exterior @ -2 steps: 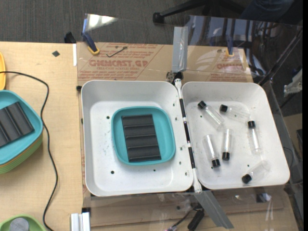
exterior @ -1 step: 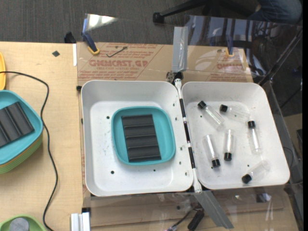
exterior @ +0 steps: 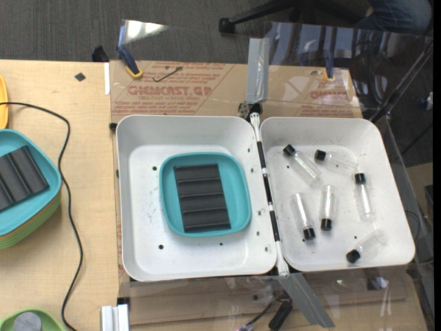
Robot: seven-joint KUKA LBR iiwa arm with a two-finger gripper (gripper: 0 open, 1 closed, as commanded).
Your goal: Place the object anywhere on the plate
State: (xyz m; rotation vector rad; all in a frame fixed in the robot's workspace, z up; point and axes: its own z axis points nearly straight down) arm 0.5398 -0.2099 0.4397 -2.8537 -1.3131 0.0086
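Observation:
A teal plate [exterior: 238,198] with a dark ribbed insert [exterior: 201,197] sits in the middle of the left white bin [exterior: 141,205]. The right white bin [exterior: 386,185] holds several clear tubes with black caps, lying loose: one [exterior: 301,163] at the upper left, one [exterior: 335,158] near the top, one [exterior: 362,194] at the right, two [exterior: 301,217] [exterior: 326,207] in the middle, and one [exterior: 366,246] at the lower right.
A stack of teal plates [exterior: 24,188] stands on the wooden bench at the far left, with a black cable [exterior: 69,205] running past it. Cardboard [exterior: 179,88] lies behind the bins. A green container [exterior: 27,321] sits at the bottom left corner.

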